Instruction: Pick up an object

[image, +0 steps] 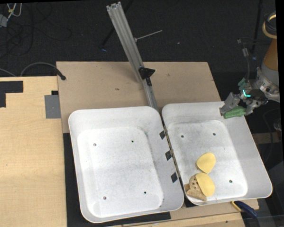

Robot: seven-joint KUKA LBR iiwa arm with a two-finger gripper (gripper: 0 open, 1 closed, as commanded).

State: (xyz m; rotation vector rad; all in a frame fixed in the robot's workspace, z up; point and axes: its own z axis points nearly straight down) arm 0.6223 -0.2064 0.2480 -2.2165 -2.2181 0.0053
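on the left, the left bin sits beside its twin, its white floor showing nothing but a few small dark dots. a slanted metal rail runs down from the top toward the seam where the two bins meet.

the right bin holds the things worth picking. a small yellow piece lies near the middle of its lower half, and just below it, in the near left corner, a second yellow piece rests against a tan, speckled lump; the two seem to touch.

further right, the gripper hangs over the far right corner of that bin, near its rim, with green at its tip. i cannot tell how wide it stands, and i see nothing in its hold.

this looks like the approach step, with no grasp made yet. the next move calls for travelling toward the near left of the bin, centring over one yellow piece, the lone one being the easier target, then descending.
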